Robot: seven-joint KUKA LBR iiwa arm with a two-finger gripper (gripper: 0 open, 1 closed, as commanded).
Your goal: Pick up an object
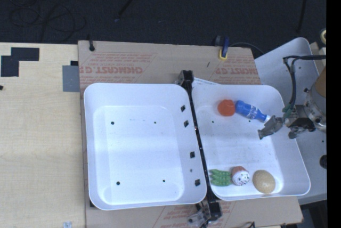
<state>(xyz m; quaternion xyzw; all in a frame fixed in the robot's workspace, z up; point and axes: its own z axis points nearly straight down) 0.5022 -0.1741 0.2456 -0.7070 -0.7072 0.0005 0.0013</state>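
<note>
The right bin (pixel 266 91) holds an orange ball (pixel 226 107) touching a blue bottle (pixel 250 111) near its far side. Along its near wall lie a green toy (pixel 218 177), a white ball with red markings (pixel 240 176) and a tan egg-shaped object (pixel 264 181). My gripper (pixel 278 132) hangs over the bin's right edge, just right of the blue bottle's end. It is open, and nothing sits between its fingers.
The left bin (pixel 93 115) lies beside the right one, with a black divider rail (pixel 194 136) between them. Both rest on a cardboard sheet (pixel 138 64). Cables (pixel 292 83) hang at the right, near the arm.
</note>
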